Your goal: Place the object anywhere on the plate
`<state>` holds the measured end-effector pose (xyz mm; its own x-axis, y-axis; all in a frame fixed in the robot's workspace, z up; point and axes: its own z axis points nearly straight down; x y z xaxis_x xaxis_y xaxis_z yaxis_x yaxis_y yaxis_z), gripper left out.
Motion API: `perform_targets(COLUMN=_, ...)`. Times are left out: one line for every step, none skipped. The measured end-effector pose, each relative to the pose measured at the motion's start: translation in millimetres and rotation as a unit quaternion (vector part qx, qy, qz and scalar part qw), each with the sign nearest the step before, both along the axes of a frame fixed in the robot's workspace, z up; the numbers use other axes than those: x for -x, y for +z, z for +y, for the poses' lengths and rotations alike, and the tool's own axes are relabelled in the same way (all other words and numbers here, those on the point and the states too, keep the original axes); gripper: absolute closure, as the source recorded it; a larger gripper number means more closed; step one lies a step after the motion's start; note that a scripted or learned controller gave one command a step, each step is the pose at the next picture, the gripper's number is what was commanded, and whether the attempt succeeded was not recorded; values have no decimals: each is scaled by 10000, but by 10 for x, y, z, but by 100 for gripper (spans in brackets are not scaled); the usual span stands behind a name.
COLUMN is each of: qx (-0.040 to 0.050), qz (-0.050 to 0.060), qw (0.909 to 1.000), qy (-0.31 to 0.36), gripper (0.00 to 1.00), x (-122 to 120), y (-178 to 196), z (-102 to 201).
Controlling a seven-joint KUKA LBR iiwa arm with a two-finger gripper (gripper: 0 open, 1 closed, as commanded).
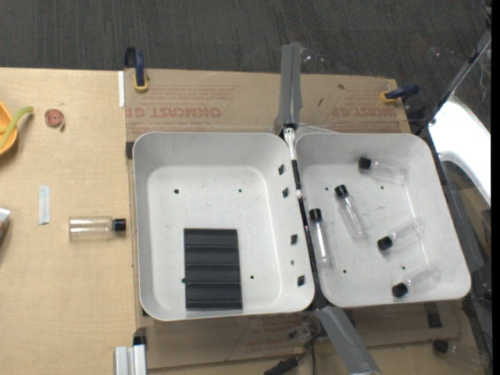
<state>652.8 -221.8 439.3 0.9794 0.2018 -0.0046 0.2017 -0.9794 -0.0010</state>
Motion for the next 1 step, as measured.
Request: perform_targets(qx=-4, qz=2, qw=10000, qy=-20, gripper=0, x=696, y=10, z=-7)
